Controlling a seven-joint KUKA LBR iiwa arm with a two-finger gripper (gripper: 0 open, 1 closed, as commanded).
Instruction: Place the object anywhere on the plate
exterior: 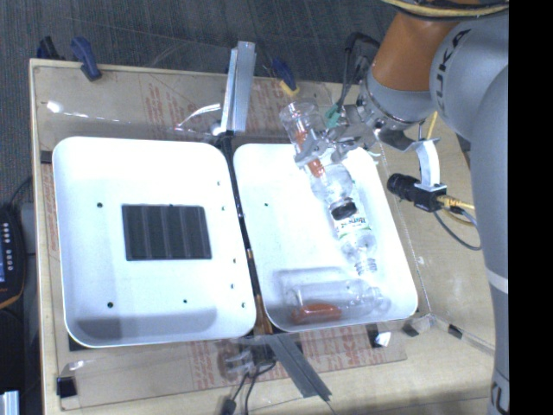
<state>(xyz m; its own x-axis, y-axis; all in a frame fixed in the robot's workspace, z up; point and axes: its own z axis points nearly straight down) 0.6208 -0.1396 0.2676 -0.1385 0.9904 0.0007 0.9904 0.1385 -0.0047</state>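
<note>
**Q:** What is on the bench?

**A:** Two shallow white plastic bins sit side by side on a tan board. The left bin (pixel 78 232) holds a dark, ribbed rectangular plate (pixel 167 232), lying flat near the bin's middle. The right bin (pixel 268 232) holds the loose items.

**Q:** Which items?

**A:** A clear plastic bottle with a white label and a black band (pixel 350 219) lies on its side along the right half of the right bin, slanting from upper left to lower right. Along that bin's near edge lies a clear plastic packet with an orange piece inside (pixel 320 305), just beside the bottle's lower end.

**Q:** Where is the arm?

**A:** The grey arm with its orange band (pixel 415 50) reaches in from the upper right. Its see-through gripper (pixel 313 156) hangs over the far end of the right bin, just above the bottle's upper end.

**Q:** Is the claw wide, narrow, or holding something?

**A:** I cannot tell. The clear parts blur into the clear bottle below, and whether they touch is also unclear.

**Q:** So the bottle is not on the plate?

**A:** Correct. It is in the right bin, well apart from the plate in the left bin.

**Q:** Anything else?

**A:** An upright metal bar (pixel 238 85) stands at the far end between the bins, and a blue clamp (pixel 86 56) grips the board's far left corner.
</note>
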